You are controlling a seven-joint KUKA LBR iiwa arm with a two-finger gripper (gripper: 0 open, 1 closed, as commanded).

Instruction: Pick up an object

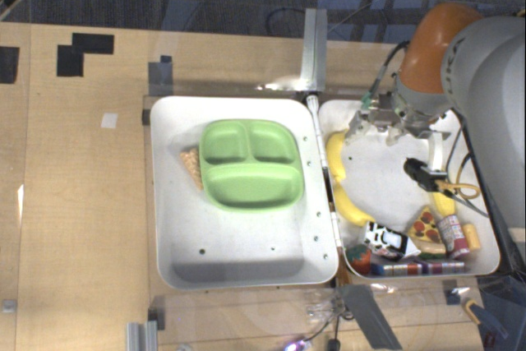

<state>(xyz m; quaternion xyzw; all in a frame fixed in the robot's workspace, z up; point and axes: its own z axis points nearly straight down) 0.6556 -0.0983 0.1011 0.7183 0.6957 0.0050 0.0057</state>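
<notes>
My gripper (376,121) hangs over the far part of the right bin (386,177), just right of the top end of a yellow banana (338,179). The banana curves along the bin's left wall. Nothing shows between the gripper's tips. Along the bin's near edge lie a black-and-white toy (385,239), a pizza-slice toy (426,227), a small can (454,236) and a row of markers (411,267).
The left bin (177,242) holds a green divided plate (249,163) with a tan piece (191,167) sticking out from under its left side. A metal post (316,53) stands behind the divider between the bins. The arm's grey body covers the right bin's far right corner.
</notes>
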